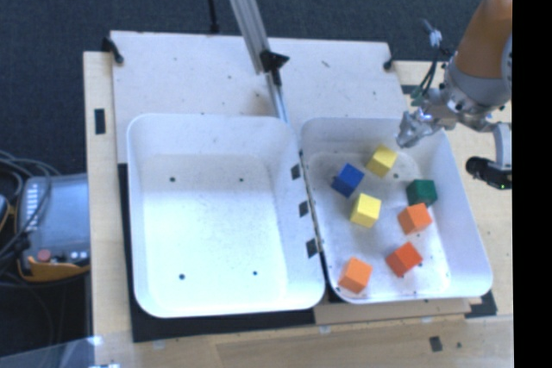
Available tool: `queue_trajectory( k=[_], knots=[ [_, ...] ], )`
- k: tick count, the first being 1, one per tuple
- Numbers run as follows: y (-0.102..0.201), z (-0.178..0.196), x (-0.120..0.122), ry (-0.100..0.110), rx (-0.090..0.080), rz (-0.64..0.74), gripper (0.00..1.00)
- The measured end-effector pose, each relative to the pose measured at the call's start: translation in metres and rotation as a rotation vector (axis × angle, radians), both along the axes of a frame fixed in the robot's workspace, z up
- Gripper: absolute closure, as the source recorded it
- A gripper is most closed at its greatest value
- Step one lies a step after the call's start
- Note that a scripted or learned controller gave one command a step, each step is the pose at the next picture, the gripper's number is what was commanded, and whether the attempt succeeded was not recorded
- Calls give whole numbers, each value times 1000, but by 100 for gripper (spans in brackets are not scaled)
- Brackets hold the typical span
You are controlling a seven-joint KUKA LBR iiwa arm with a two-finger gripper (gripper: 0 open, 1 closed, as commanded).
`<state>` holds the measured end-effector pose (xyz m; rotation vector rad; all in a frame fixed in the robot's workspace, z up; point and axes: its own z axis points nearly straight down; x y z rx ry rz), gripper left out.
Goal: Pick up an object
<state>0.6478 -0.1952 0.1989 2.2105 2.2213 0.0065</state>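
The right bin [457,211] holds several small cubes: a blue one [348,179], two yellow ones [382,161] [365,209], a green one [422,191], and three orange ones [415,219] [404,258] [355,274]. My gripper [410,134] hangs over the bin's far right corner, just right of and above the upper yellow cube. I see nothing between its fingers. The grey arm with its orange band [485,34] comes in from the right.
The left bin [147,211] lies beside the right one, a low divider between them. A slanted metal pole [246,4] rises from the back of the bench. Cables and a grey box [52,224] sit off the bench's left side.
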Motion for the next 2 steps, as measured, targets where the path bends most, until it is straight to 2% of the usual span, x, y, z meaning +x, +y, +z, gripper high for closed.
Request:
queue_trajectory(
  k=[1, 2],
  knots=[
    [-2, 49, 1, 1, 0, -1, 100],
    [41, 40, -14, 9, 2, 0, 100]
  ],
)
